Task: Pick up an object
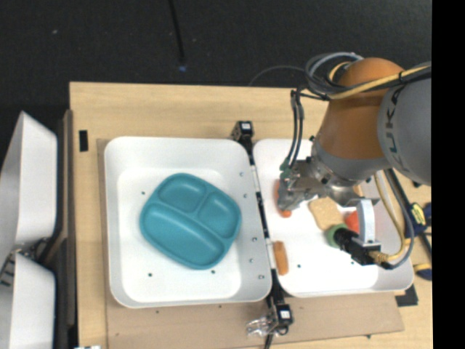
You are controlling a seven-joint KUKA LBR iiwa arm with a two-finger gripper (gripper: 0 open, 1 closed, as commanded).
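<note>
the gripper (293, 189) hangs low by the right bin's (312, 271) left wall, just over a small red piece (285, 209); how wide it stands cannot be told. an orange stick (279, 257) lies further along that wall.

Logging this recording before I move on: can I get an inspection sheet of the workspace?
Surface: wooden bench bearing a left bin and a right bin, both white.
Job's things: all in the right bin: orange piece by the left wall, tan block near the middle, small red piece just below the gripper, green thing partly hidden by the arm.
Clutter: teal divided plate in the left bin.
Gripper: gripper low over the right bin's left part; grasp cannot be judged.
Cables: dark cables looping down the wrist.
Surroundings: dark floor; white boxes at the left edge.
</note>
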